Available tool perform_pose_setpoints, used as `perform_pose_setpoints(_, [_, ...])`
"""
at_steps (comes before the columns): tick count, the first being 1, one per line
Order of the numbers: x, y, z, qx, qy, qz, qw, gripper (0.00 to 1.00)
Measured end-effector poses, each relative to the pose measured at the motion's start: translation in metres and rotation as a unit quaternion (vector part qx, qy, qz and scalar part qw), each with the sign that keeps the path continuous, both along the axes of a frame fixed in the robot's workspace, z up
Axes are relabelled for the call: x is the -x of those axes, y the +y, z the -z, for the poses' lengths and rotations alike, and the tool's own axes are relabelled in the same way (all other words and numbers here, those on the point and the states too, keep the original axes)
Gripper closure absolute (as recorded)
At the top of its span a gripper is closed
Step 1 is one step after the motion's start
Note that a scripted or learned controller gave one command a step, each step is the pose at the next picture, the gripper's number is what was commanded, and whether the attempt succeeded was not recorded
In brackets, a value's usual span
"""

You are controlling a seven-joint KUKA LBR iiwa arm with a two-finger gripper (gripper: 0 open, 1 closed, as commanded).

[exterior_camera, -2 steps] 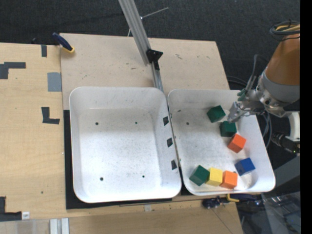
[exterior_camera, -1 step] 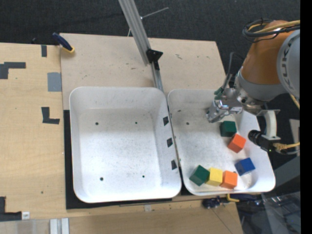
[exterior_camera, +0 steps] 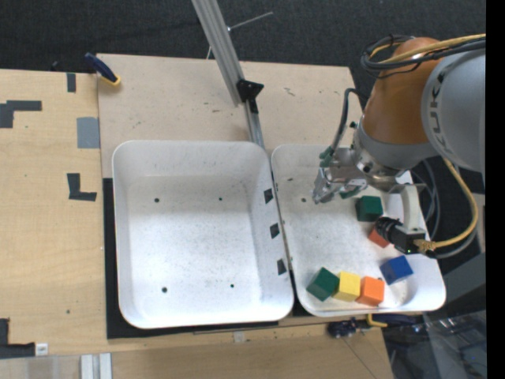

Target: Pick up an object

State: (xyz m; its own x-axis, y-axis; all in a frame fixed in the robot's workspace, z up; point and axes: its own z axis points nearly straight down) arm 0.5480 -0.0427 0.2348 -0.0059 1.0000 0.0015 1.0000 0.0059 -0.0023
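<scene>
My gripper hangs over the upper middle of the right bin, its fingers pointing down with nothing visible between them. Just to its right lies a dark green block. Below that sits a red block partly covered by a black part of the arm. A blue block lies near the bin's right wall. Along the bin's front edge stand a green block, a yellow block and an orange block in a row.
The left bin lies beside the right one, with black clips on the shared rim. A slanted metal pole crosses above the bins. A blue and yellow item rests on the bench at top left.
</scene>
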Motion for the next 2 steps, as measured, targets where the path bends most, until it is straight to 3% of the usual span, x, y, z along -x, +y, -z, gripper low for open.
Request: perform_pose_setpoints(2, [0.012,0.100,0.011,0.0001,0.000,-0.001,1.0000,1.00])
